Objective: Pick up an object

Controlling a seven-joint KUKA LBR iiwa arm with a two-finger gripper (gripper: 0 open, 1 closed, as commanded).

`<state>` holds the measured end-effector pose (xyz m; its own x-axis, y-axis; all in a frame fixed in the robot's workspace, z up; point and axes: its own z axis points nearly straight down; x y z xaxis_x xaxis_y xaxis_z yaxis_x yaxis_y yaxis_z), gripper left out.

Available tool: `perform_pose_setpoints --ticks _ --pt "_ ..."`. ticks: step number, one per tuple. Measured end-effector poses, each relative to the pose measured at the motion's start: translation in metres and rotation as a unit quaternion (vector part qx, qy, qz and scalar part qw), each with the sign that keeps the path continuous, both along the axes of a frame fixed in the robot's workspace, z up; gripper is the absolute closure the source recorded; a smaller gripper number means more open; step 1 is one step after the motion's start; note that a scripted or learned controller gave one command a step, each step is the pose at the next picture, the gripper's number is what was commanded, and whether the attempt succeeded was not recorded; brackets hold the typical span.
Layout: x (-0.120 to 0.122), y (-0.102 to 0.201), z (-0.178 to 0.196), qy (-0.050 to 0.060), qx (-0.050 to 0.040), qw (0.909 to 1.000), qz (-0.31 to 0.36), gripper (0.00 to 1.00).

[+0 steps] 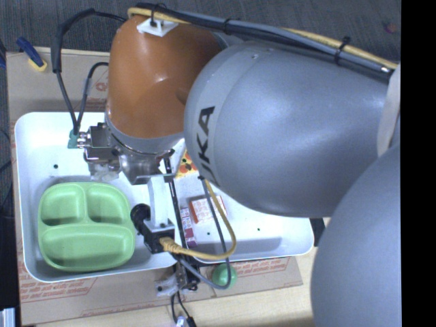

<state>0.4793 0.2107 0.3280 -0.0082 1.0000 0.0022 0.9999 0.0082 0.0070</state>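
A cardboard-edged bench over dark grey flooring carries the shallow white plastic bin (27, 182) I am working in from afar. The likeliest pick, a pale green moulded plastic tray with three compartments (86, 225), lies flat in the bin's lower left corner, close against the near and left walls. Just right of it stands a black fitting (141, 214) on the tool. Farther right lies a small flat packet printed red and white (199, 211), crossed by a yellow cable (221, 240). A small round green ball (223, 274) sits outside the bin on the cardboard lip. Above all this looms the grey arm with its orange band (153, 73), the gripper (139, 169) low over the bin just above the tray; whether it is apart or together I cannot tell. To do this well, I judge the approach should centre on the tray's raised rim or a divider rather than a flat well, descend squarely, and keep cables clear.
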Motion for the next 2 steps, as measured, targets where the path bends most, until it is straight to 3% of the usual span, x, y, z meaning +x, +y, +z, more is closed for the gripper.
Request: perform_pose_setpoints --ticks 1,2 --pt "0.003 0.007 -0.1 0.006 -0.0024 1.0 0.0 1.0" --pt "0.003 0.007 -0.089 0.006 -0.0024 1.0 0.002 1.0"
